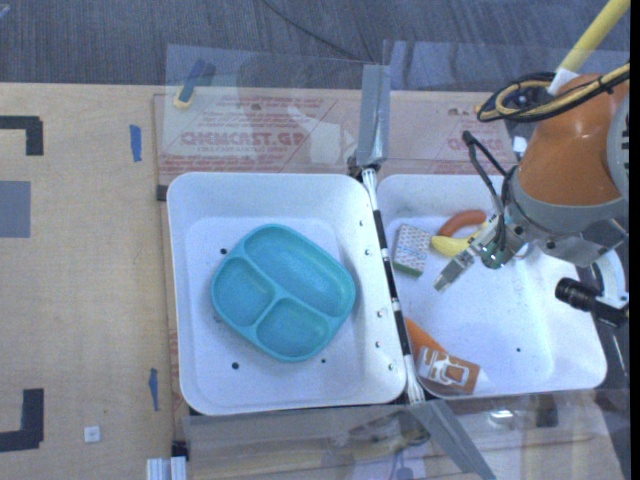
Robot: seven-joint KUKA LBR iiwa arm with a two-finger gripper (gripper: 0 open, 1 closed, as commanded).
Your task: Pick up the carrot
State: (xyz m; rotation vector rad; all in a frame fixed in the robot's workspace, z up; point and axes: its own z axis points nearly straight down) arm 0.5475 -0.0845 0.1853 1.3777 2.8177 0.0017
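The claw (pixel 462 265) hangs low in the right bin (pixel 560 368), and whether it is open or closed I cannot tell; nothing shows between its tips. The carrot (pixel 462 222) lies at its 12 o'clock, just beside it at the bin's far wall, next to a banana (pixel 450 245). Judging by this, the grasp and lift remain undone.
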